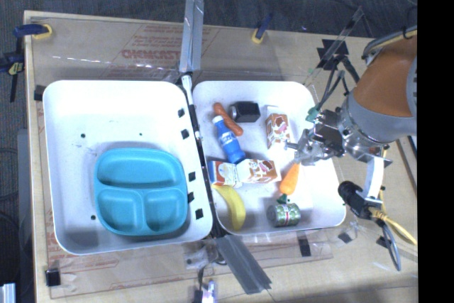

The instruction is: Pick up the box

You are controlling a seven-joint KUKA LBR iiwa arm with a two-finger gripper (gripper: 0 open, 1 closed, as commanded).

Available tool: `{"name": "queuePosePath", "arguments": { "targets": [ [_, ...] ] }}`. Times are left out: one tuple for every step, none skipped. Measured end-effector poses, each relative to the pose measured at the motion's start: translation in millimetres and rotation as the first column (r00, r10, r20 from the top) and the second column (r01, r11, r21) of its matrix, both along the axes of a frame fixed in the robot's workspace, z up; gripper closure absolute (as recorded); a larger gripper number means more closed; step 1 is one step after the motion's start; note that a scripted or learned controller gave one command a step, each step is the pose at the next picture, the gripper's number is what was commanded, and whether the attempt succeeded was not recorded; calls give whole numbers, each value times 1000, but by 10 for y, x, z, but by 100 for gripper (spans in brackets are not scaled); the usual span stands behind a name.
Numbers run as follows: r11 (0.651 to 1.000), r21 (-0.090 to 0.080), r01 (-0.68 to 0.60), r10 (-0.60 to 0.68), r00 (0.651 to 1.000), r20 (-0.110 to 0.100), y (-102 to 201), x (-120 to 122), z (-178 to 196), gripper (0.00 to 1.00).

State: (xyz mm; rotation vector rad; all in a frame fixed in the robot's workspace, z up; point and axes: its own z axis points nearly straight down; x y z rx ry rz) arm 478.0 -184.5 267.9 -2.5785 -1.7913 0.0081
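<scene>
A small carton box (277,130) with red and white print stands in the right bin (320,204), near its back right. A second, longer carton (245,172) lies flat in the middle of that bin. My gripper (306,150) hangs low over the bin's right side, just right of the small box and above the top of an orange carrot (289,179). Nothing shows held in it.
The right bin also holds a blue bottle (229,140), a sausage (228,119), a black object (245,111), a banana (233,206) and a green can (284,213). In the left bin (71,117) lies a blue divided tray (142,190). The arm's orange band (386,85) is at the right.
</scene>
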Motion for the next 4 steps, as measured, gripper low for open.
{"name": "queuePosePath", "arguments": {
  "targets": [
    [1000,0,-7,7,1000,-2,5,7,94,100],
    [882,2,471,-471,882,0,589,35,-417,100],
    [726,1,688,-688,726,3,971,24,-410,100],
    [732,0,681,-681,732,-1,983,32,-320,100]
  ]
}}
